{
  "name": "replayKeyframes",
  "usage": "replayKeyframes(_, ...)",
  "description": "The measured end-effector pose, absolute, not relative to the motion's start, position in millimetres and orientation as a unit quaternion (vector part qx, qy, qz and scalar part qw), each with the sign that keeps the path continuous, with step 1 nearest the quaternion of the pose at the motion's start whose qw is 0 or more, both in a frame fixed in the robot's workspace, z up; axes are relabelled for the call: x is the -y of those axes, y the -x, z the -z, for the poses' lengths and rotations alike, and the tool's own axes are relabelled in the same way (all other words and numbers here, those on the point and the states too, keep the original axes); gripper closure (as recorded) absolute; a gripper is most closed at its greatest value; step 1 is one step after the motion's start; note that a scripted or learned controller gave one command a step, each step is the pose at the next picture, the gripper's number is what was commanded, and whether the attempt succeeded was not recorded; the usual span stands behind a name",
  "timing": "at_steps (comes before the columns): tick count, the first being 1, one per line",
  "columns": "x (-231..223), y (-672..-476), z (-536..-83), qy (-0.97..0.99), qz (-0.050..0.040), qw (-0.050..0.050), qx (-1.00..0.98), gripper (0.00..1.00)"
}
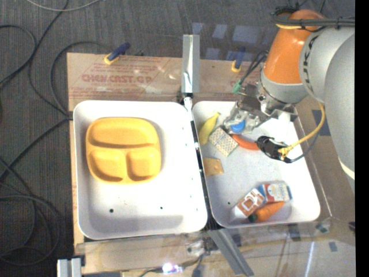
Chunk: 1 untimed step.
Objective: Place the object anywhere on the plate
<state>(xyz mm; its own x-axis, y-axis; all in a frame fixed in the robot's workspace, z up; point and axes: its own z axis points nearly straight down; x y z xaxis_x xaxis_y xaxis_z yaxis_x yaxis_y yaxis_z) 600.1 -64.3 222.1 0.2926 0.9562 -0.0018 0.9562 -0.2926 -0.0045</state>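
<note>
The gripper (237, 123) hung low in the right bin (305, 203), just beside the banana (207, 128); I cannot tell its grip. The plate (123, 149) lay well left.

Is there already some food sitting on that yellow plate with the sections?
No. The yellow sectioned plate lies bare in the left white bin, while the toy foods, such as the yellow banana, lie in the right bin.

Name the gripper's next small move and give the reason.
Probably a short descent with the fingers closing on one item. The gripper sits low in the right bin over a cluster, the banana and the carrot, while the yellow plate in the left bin holds nothing yet.
</note>
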Motion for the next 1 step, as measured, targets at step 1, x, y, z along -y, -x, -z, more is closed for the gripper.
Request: replayKeyframes(1, 14.3, -615.8, -195.2, 0.794, -0.0029, 0.001, 0.608, 1.00)
